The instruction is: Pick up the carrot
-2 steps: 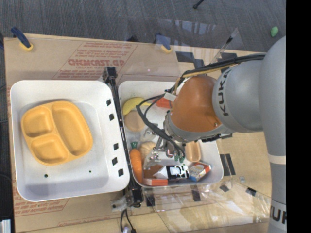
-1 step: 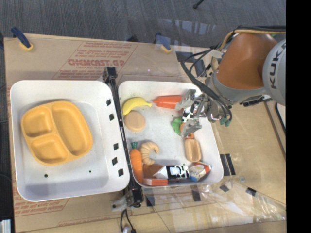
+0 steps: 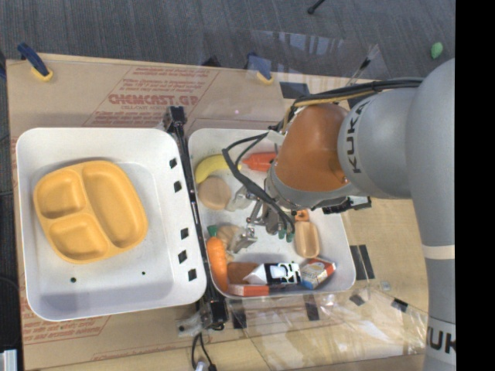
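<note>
Orange carrot – right bin, yellow tray – left bin

yellow divided plate, banana, ketchup bottle

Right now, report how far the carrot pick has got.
Done: the arm has reached into the right bin, and the gripper hangs beside the carrot. In hand: nothing visibly gripped. Left: the carrot lies against the bin's left wall, so closing on it and lifting remain.
</note>
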`<state>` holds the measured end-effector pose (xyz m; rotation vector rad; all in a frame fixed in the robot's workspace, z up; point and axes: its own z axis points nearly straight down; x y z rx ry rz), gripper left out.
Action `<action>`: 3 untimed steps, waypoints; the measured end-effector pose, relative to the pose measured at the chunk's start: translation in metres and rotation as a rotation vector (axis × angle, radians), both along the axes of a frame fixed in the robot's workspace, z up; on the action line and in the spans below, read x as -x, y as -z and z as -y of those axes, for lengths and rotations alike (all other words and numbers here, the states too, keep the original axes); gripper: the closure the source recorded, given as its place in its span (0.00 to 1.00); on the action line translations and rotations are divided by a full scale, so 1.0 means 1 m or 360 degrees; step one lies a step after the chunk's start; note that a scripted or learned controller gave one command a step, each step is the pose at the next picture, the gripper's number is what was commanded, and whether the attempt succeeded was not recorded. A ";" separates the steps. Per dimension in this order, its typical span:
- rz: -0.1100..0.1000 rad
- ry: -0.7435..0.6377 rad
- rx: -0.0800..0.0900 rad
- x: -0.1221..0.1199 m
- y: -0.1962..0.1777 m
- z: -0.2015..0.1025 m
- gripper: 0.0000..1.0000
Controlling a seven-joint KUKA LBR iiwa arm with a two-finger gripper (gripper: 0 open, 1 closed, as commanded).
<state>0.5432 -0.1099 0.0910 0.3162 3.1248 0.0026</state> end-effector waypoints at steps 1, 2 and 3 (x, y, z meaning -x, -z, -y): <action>0.0014 -0.0188 0.0014 0.028 -0.101 0.066 0.00; 0.0001 -0.0440 0.0004 -0.039 0.000 0.099 0.00; 0.0005 -0.0427 0.0006 -0.058 -0.025 0.101 0.00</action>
